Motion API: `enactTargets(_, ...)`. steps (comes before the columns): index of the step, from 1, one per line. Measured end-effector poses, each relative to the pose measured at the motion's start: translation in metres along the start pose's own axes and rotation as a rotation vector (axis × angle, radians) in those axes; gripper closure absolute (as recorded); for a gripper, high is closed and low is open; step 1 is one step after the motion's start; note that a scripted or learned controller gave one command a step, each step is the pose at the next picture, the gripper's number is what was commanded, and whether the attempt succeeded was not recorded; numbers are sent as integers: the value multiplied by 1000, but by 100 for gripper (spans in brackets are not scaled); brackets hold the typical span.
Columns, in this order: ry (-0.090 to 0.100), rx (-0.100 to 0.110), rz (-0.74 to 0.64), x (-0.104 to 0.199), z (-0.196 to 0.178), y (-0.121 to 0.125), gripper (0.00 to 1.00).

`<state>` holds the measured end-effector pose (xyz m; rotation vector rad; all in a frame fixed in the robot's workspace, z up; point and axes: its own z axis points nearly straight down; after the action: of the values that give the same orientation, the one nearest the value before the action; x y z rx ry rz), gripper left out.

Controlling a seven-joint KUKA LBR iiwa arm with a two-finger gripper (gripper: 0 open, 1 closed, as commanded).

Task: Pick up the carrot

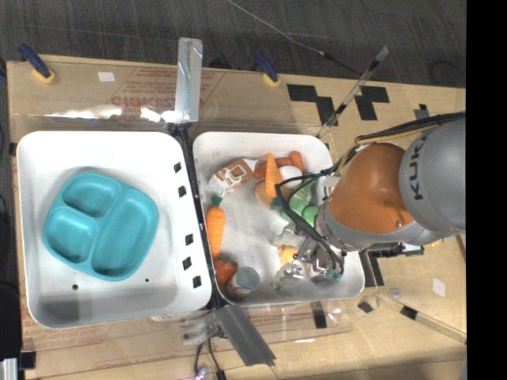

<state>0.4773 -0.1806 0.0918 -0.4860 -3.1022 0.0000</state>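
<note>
The carrot (215, 226), orange with a small green top, lies along the left wall of the right bin (207, 145), pointing toward the bin's near end. My gripper (311, 266) hangs low over the near right part of the same bin, well to the right of the carrot and apart from it. The orange-banded wrist (371, 200) covers much of the bin's right side. Small pale and yellow pieces (287, 253) lie right beside the gripper, partly hidden by it.
A second orange cone-shaped piece (271, 176), a small brown-and-white carton (232, 174) and a green item (301, 202) crowd the far part of the right bin. A red item (226, 269) and a grey can (247, 279) sit near the carrot's tip. The left bin (32, 157) holds a teal divided plate (99, 224).
</note>
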Motion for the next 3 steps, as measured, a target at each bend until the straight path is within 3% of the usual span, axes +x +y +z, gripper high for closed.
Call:
enactTargets(1, 1, 0, -44, 0, 0, 2, 0)
enactTargets(2, -1, -1, -53, -1, -10, 3, 100)
enactTargets(3, -8, 2, -360, -10, -110, -29, 100)
